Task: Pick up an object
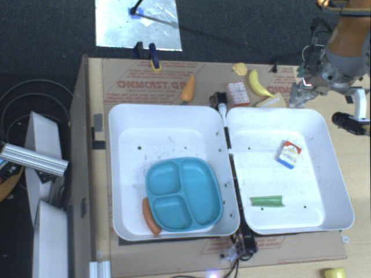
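White plastic bins are seen side by side on the bench. In the left bin (124, 155) a blue divided tray (182, 193) lies toward the front, with an orange sausage-shaped item (151, 216) at its front-left edge, touching or just beside it. In the right bin (330, 172) a small red, white and blue carton (288, 154) lies toward the right of the bin floor, and a green stick-shaped item (266, 201) lies flat nearer the front, well apart from the carton.

Behind the bins, on the brown board (151, 83), a carrot (188, 89), a small printed box (238, 93), a banana (257, 84) and a yellow lump (240, 69) are scattered. A blue clamp (153, 53) sits at the board's back edge, before a shiny metal sheet (139, 16).

The arm is held at the upper right, with the gripper (301, 94) just beyond the right bin's back right corner, near the banana. Whether anything is gripped, or how wide it is, cannot be told: that part is too small and cluttered.
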You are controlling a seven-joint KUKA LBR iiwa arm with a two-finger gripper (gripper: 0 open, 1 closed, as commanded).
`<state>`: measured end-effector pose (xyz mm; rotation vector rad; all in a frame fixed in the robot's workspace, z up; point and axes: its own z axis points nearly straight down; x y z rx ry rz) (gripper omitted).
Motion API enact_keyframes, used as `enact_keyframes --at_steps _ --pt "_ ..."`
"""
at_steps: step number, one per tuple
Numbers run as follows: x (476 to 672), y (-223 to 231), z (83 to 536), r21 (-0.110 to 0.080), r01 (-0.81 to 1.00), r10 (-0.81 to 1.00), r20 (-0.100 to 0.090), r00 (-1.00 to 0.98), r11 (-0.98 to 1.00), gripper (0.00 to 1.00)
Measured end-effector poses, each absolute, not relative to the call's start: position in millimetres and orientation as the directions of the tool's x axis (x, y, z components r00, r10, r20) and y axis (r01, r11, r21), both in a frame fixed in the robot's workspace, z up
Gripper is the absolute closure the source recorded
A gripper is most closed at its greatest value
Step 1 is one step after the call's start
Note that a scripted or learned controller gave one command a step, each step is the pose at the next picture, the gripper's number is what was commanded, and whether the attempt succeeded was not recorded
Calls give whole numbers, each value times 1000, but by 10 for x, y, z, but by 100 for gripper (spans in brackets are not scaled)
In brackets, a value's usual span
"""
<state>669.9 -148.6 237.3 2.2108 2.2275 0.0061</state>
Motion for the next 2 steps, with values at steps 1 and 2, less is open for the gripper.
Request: enact_keyframes --at_steps 1,2 --pt "6693 -1374 2429 4 1000 1000 -1 -6 6 100" --pt "6688 -1734 2528 5 1000 1000 -2 1 -1 100"
